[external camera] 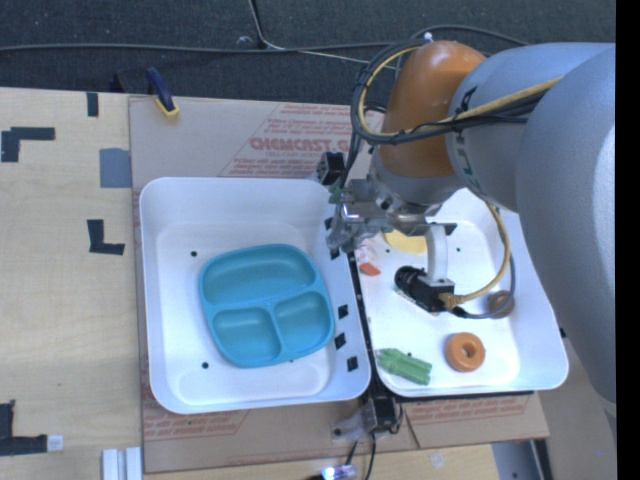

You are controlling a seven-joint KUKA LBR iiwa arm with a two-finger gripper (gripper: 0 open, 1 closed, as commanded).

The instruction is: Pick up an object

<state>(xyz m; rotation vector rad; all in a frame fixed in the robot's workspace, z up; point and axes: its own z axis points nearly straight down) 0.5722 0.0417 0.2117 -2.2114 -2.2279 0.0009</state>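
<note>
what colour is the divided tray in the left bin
Light blue. The divided tray shows plainly in the camera view, lying in the left bin.

**Arm blocks view of right bin**

The grey arm [560, 158], cut off by the right edge, covers the upper part of the right bin [535, 363]. A yellow object [405, 240] and a small red piece [369, 267] lie partly hidden beneath the wrist, too obscured to identify.

one camera, fixed above the bench, looks down at a slant on both bins: left bin [160, 268], right bin [530, 338]. the arm [540, 138] looms close, entering from the right.
</note>
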